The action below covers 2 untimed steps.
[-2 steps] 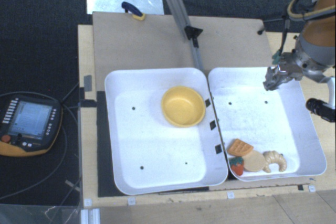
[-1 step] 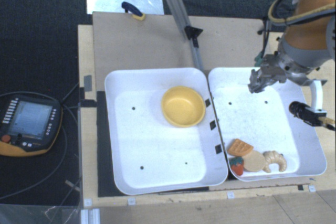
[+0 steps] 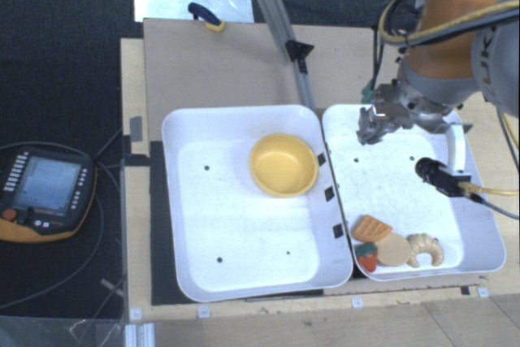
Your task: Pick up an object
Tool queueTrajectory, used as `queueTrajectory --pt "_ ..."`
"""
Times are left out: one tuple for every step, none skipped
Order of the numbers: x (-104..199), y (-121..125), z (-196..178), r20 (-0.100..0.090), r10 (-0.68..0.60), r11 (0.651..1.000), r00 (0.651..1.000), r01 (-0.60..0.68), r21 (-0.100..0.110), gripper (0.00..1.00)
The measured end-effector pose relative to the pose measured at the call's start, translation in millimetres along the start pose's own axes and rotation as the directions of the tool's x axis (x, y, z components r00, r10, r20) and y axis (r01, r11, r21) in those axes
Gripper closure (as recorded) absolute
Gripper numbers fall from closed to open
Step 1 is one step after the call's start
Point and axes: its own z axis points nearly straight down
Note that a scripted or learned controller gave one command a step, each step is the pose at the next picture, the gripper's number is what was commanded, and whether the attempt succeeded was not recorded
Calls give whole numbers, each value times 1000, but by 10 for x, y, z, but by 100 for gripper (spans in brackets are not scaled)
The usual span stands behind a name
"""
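Candidate object: small cluster of toy food pieces, an orange wedge, a pale tan round piece, a beige croissant-shaped piece and a small red piece, all apparently moulded plastic or foam.
Handling (judged): light and stiff; smooth, so possibly slippery; not fragile. The pieces touch one another, so a close may nudge neighbours.
Where to grip (judged): across the narrow middle of the croissant-shaped piece, which sits at the outer end of the cluster with bare bin floor beside it.
Location: well below the two-finger gripper in the camera view, in the near corner of the right white bin.
Alternative object: round yellow plastic bowl, left of the gripper in the left white bin; rigid and light, best taken at the rim.
Tool state: the gripper hangs over the far left part of the right bin, holding nothing visible; whether it is spread or closed cannot be told.
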Motion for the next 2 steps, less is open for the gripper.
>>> queueTrajectory --pt "419 -69 100 0 1 1000 1000 -1 1 100" --pt "978 -245 220 0 0 1000 1000 0 1 100"
